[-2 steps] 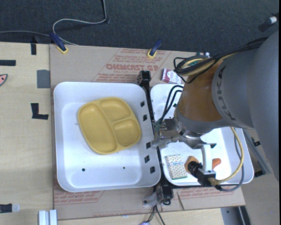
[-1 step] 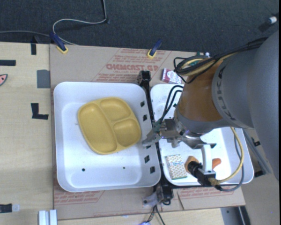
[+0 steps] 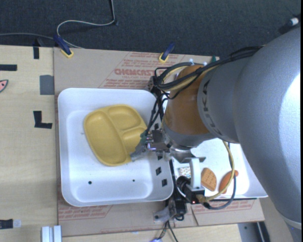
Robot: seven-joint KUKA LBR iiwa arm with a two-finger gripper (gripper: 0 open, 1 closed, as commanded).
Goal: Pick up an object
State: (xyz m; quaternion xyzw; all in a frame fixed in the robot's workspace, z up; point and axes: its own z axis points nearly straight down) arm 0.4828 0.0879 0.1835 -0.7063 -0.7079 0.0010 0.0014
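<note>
A yellow divided plate (image 3: 113,132) lies tilted in the left white bin (image 3: 73,185), toward its back. My gripper (image 3: 140,149) is down at the plate's right front rim, touching or just over it. The wrist and cables above hide how the gripper meets the rim. The grey arm with its orange band (image 3: 184,110) reaches in from the right and covers most of the right bin (image 3: 252,188).
In the right bin, a tan waffle-like piece (image 3: 208,178) and an orange item (image 3: 227,181) lie near the front, beside the arm. A loop of cable hangs over them. The left bin's front floor is bare white. Cardboard lies under both bins.
</note>
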